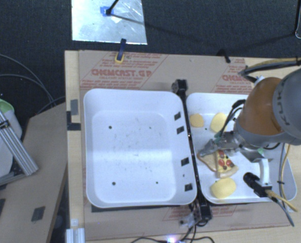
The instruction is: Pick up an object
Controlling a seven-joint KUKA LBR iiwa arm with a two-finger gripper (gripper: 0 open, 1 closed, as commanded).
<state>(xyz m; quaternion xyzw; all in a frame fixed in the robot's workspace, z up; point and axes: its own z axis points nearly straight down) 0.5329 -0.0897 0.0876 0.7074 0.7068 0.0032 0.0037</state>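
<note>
The right bin (201, 101) holds several toy foods. A pizza slice (223, 164) with red dots lies near its middle. One yellow round piece (196, 120) and another (219, 121) sit toward the far side, and a larger yellow piece (223, 188) rests by the near wall. My gripper (217, 148) is low over the right bin, right at the pizza slice's far-left edge. The grey arm with its orange band (259, 110) covers the bin's right part.
The left bin (94, 135) stands beside the right one, with a black divider strip (187, 135) between them. Both rest on a cardboard sheet (135, 71) on the bench. A metal frame (8, 140) stands off to the left.
</note>
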